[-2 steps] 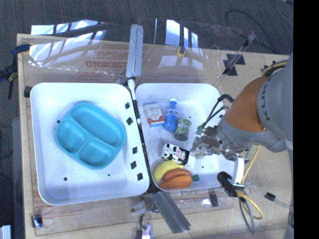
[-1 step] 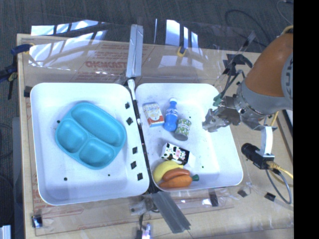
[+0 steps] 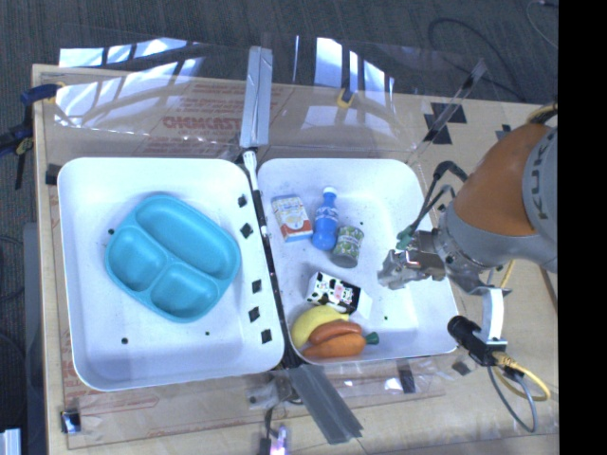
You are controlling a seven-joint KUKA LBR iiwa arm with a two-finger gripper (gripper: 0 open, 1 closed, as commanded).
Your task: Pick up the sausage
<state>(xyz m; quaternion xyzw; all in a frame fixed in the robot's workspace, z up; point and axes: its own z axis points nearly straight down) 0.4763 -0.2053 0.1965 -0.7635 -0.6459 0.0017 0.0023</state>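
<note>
Two shallow white bins are sitting side by side on the bench [image 3: 114,415]. The left bin [image 3: 85,339] is carrying a blue three-compartment plastic plate [image 3: 173,256] with bare white floor all round it. In the right bin [image 3: 398,173] the things are crowding its left half and lower edge, leaving open floor in its right part, where I am hovering my claw [image 3: 398,268] just inside the right wall.

The sausage [image 3: 335,341] is showing as a reddish-orange, rounded, elongated piece, lying along the bin's lower rim and touching a yellow banana-like toy [image 3: 313,324] on its upper left. It is lying below and to the left of my claw, near but apart, with a black-and-white patterned packet [image 3: 333,292] just above it.

I cannot tell how my claw is set.
</note>
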